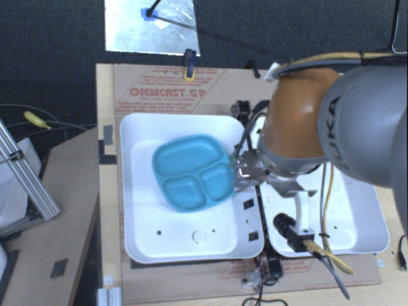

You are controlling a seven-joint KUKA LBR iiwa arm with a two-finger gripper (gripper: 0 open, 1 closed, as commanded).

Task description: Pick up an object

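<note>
Partly, arm [331, 120] hides tool [242, 171] (beside plate [191, 171]).

Silver foil sheet [152, 16] beyond the cardboard [169, 89].

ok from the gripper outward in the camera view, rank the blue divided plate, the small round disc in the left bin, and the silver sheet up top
Measured from the gripper:
1. Blue divided plate, in the left bin, its right edge right at the gripper.
2. Small round disc, on the left bin's floor near its front wall.
3. Silver sheet, beyond the bench at the view's top left.
</note>
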